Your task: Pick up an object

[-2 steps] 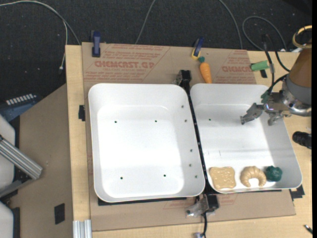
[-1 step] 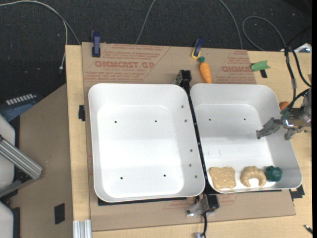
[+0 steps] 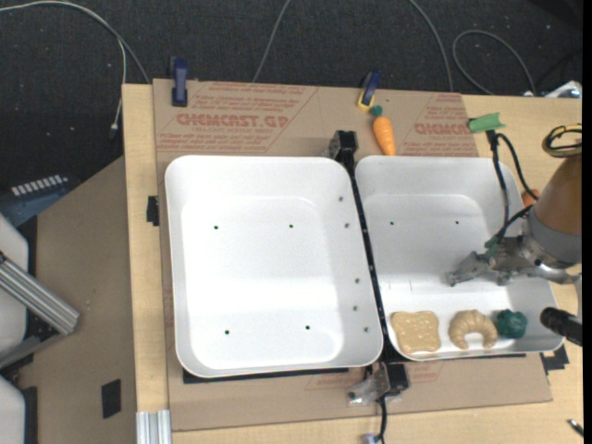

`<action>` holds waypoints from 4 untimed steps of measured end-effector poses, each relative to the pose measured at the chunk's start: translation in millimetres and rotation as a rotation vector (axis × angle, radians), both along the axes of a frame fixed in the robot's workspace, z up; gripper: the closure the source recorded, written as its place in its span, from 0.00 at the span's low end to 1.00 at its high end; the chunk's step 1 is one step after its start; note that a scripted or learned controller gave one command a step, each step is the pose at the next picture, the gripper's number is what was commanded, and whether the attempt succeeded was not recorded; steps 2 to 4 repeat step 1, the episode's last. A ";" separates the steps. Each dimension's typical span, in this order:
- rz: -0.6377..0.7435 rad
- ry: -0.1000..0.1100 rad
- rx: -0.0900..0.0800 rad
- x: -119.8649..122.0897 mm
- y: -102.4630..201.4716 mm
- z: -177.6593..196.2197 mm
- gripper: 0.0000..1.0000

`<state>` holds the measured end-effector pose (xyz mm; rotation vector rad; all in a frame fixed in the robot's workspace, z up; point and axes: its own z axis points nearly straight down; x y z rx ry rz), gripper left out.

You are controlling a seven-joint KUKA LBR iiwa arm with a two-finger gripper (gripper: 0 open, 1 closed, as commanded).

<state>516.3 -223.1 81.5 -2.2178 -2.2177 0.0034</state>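
Observation:
Three small objects lie along the near wall of the right bin [image 3: 421, 178]: a tan toast-shaped piece [image 3: 415, 331], a beige croissant [image 3: 473, 328] and a dark green object [image 3: 510, 323]. My gripper [image 3: 470, 266] hangs low over the right bin's floor, reaching in from the right, a little above and behind the croissant. Its fingers stand open, with nothing between them. The arm's orange band [image 3: 562, 202] shows at the right edge.
The left bin [image 3: 185, 276] sits beside the right one. An orange carrot [image 3: 384, 135] lies on the cardboard behind the bins. Blue clamps [image 3: 178, 81] and a green clamp [image 3: 485, 123] hold the board's far edge. Cables run behind the bench.

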 end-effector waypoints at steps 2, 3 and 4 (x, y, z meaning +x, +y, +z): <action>0.000 -0.006 -0.002 1.7 -0.7 3.4 0.00; 0.000 -0.006 -0.002 1.7 -0.7 3.4 0.00; 0.000 -0.006 -0.002 1.7 -0.7 3.4 0.00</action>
